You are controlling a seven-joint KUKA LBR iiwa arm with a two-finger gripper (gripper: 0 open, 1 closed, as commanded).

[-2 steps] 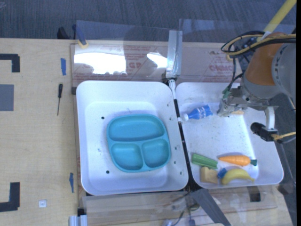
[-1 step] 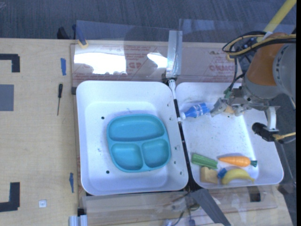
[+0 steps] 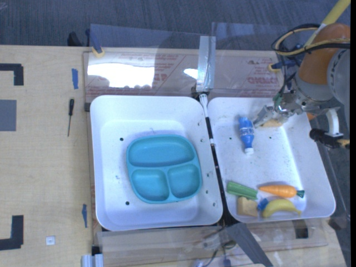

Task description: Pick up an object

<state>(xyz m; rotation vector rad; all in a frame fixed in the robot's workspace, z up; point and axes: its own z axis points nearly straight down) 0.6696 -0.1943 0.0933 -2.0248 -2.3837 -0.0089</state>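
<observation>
Lying nearest the camera, in the front corner of the right bin (image 3: 311, 166), is a cluster of toy food: a green vegetable piece (image 3: 242, 189), a tan block (image 3: 246, 206), a yellow banana (image 3: 281, 206) and an orange carrot (image 3: 277, 191), all crowded close or touching. They look like light, hard plastic, smooth and apt to slip, and crowding would make a clean pinch awkward there. In the left bin (image 3: 105, 149) sits a turquoise divided plate (image 3: 163, 167), broad and flat, with no easy edge for two fingers.

Farther back in the right bin, the small blue bottle (image 3: 246, 133) lies on its side by itself, its pale cap toward the front and its body pointing to the rear. It seems the likeliest thing to take: light, stiff, round and so prone to roll. My judgement is that a hold across the middle of the body, with the fingers on either side of its long axis, would serve best.

Beyond it, at the bin's rear right, the tool (image 3: 271, 118) hangs low over the floor, reaching in from the grey arm (image 3: 334, 82) with its orange band. The bottle lies just beside the tool, to its left and slightly nearer the camera, not between the fingers. Whether the tool is spread or pressed together I cannot tell; its tip is too small and cluttered, and a tan scrap near it is unclear.
</observation>
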